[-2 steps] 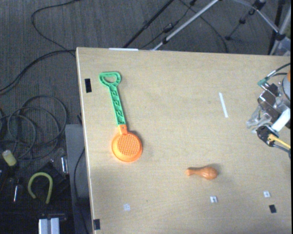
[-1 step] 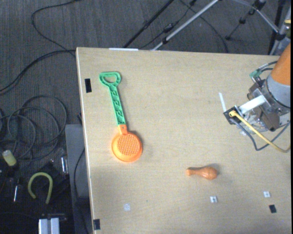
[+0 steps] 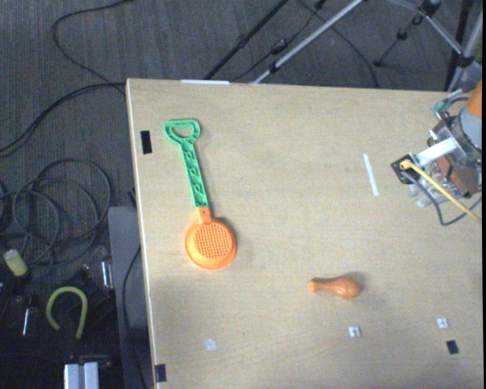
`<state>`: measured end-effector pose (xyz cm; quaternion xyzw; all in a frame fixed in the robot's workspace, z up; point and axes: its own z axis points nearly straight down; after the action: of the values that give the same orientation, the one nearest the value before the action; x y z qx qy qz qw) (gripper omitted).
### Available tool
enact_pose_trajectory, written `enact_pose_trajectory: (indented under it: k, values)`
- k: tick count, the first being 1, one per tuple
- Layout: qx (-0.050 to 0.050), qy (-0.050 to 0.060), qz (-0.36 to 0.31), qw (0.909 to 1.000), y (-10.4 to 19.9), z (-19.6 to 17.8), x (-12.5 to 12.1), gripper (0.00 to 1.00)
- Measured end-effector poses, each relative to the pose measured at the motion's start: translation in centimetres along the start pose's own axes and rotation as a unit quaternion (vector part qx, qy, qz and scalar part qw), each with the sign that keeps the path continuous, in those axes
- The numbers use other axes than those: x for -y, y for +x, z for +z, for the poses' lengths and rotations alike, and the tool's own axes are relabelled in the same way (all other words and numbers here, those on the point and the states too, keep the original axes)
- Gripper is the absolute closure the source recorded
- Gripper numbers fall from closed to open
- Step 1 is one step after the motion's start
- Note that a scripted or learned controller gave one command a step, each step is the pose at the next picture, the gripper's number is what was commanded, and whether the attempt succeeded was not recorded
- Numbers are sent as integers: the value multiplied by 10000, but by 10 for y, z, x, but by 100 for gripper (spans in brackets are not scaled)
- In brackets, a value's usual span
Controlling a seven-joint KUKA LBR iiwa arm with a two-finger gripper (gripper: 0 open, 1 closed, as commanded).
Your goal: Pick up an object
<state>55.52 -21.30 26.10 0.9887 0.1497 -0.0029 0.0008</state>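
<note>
**Item 1: toy strainer** [image 3: 199, 201]. It is laid flat on the left part of the worktop [image 3: 292, 128], with the green perforated handle pointed away and the round orange mesh head nearest the front edge. It is judged to be light, stiff moulded plastic. The handle is narrow and is best taken across its width near the middle. The head is thought too broad and too flat for a sure hold.

**Item 2: drumstick-shaped piece** [image 3: 338, 286]. This orange piece is placed toward the front, right of centre and well apart from the strainer. It is judged to be light, smooth and rounded, so it is liable to roll or slip. A hold across the thicker end is advised, squarely to its long axis.

**Item 3: white strip** [image 3: 371, 174]. It is found right of centre, near the pincer. It is very thin and low against the surface, and is reckoned the hardest of the three to lift.

**Item 4: pincer** [image 3: 445, 173]. It is seen at the right edge, over the worktop and just beyond the white strip. Nothing is seen held in it. Whether it is spread or pressed together cannot be told.

**Task status.** No object is lifted yet.
</note>
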Motion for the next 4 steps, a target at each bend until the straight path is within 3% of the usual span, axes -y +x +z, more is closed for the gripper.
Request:
enact_pose_trajectory:
  k: [1, 2, 3, 4]
  values:
    - [-6, 4, 498, 9988, 52, -41, 54, 100]
    - [-10, -2, -111, 9999, -8, -117, 27, 100]
    - [-7, 5, 408, 9992, 57, -130, 67, 100]
    - [-12, 11, 499, 9988, 68, -153, 138, 100]
